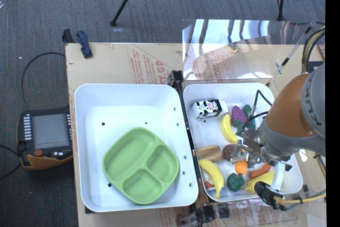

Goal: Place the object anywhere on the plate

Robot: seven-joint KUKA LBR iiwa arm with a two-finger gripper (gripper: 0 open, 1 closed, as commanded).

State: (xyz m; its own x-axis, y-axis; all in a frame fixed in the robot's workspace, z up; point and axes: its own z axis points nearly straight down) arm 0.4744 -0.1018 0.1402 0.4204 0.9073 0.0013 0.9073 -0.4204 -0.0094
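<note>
- The end effector (245, 152) is hanging over the right bin (265, 94); whether it is grasping anything, I cannot tell.
- The green plate (141, 165) is lying well to its left.
- A small orange toy (240, 167) is sitting just below it.

The gripper (245, 150) hangs low in the right bin (265, 90), its tip among toy foods: a brown chocolate piece (229, 152) just left of it, an orange piece (240, 167) just below, a banana (228, 128) above-left. The green divided plate (141, 165) lies well to its left, in the left bin (90, 114).
</note>
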